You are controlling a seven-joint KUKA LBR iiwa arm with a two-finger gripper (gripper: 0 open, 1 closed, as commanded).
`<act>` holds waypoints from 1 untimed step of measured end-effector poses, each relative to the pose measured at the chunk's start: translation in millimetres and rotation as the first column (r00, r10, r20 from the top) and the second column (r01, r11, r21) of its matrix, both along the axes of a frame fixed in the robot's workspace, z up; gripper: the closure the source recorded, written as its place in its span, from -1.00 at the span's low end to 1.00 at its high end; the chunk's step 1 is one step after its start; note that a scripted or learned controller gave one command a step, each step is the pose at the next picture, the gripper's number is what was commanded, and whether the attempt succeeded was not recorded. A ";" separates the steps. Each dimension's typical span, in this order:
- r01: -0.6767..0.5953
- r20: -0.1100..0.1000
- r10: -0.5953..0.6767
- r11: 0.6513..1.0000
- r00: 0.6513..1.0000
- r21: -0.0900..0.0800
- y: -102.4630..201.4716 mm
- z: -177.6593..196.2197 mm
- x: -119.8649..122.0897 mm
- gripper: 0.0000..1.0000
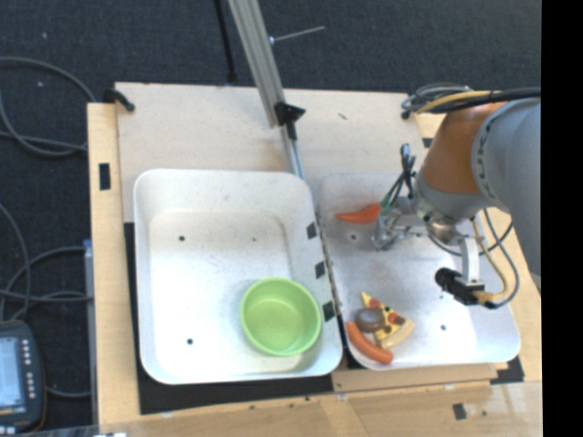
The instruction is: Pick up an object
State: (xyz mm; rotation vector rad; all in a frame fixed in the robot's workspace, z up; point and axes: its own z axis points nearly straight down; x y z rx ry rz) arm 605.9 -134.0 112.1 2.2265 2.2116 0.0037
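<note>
An orange carrot-shaped toy [359, 214] lies near the back left of the right bin [455, 335]. My gripper [386, 233] is low in that bin, just to the right of the orange toy and very close to its end; whether it touches the toy cannot be made out. At the bin's front left lies a small heap of toy food [375, 328]: a brown round piece, a yellow pizza-like slice and an orange-red sausage shape. A green bowl [281, 315] stands in the front right of the left bin [182, 244].
A slanted aluminium post [260, 53] rises from behind the bins' shared wall. Black cables [474, 285] hang off the wrist over the right bin. Bare bench shows behind both bins.
</note>
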 end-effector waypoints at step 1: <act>-0.001 0.001 0.001 1.000 1.000 0.000 -3.0 43.4 1.2 1.00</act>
